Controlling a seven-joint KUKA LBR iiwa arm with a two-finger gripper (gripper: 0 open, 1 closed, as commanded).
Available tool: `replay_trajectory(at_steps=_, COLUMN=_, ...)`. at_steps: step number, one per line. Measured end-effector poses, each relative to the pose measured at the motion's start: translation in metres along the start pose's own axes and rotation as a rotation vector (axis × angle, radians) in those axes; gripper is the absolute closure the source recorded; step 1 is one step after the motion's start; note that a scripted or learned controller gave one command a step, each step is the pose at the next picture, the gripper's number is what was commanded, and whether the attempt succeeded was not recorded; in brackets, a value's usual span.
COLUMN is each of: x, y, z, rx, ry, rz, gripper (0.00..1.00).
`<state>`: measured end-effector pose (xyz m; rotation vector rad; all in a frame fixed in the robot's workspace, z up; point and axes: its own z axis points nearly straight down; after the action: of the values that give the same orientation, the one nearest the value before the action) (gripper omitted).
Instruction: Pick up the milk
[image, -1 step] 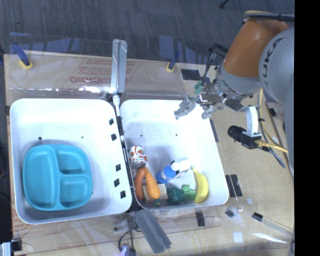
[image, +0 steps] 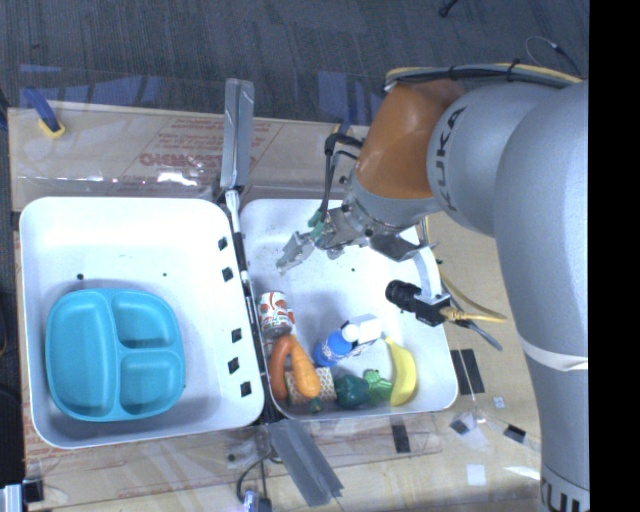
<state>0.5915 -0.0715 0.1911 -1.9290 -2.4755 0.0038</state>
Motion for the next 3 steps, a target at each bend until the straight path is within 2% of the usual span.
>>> replay_trajectory(at_steps=1, x=-0.090, y=-0.024, z=0.005, rx=-0.003, ry=-0.003, rz=-0.074, gripper=0.00)
replay_trajectory(at_steps=2, x=-0.149, y=0.026, z=0.039, rx=-0.003, ry=-0.003, rz=-0.189, gripper=0.00)
replay_trajectory(at_steps=3, x=-0.138, y=-0.014, z=0.008, rx=-0.003, ry=-0.002, rz=-0.286, gripper=0.00)
